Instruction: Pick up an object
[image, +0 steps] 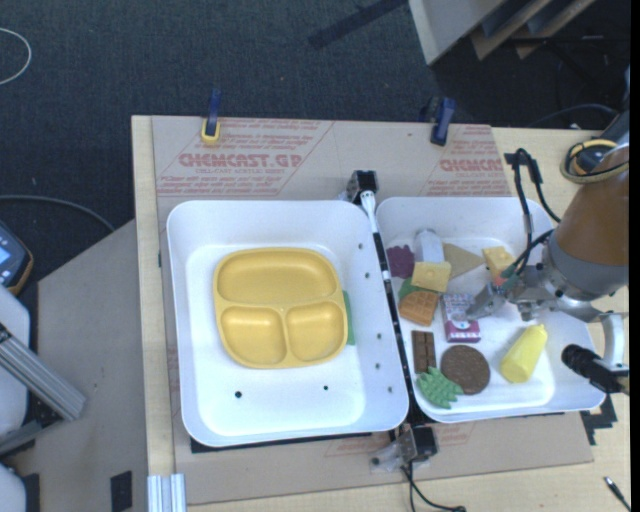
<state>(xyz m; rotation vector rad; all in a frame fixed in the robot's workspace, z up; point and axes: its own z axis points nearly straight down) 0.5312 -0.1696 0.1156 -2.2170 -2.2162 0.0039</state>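
The right bin (575, 395) holds several toy foods. Among them are a yellow mustard bottle (523, 352), a brown round cookie (466, 368), a pink and white packet (460, 316), a waffle (420, 305), a yellow cheese block (432, 275), a tan wedge (461, 257) and a white bottle (428, 243). My gripper (499, 296) hangs low over this bin, just right of the pink packet and above the mustard bottle. The grey wrist and the orange band behind it hide the bin's right side.
The left bin (190, 250) carries a yellow divided plate (278, 305) with a green strip (347, 318) at its right rim. A chocolate bar (424, 350), a green leaf (436, 386) and a purple piece (400, 262) lie along the right bin's left wall. Black cables (522, 180) run behind it.
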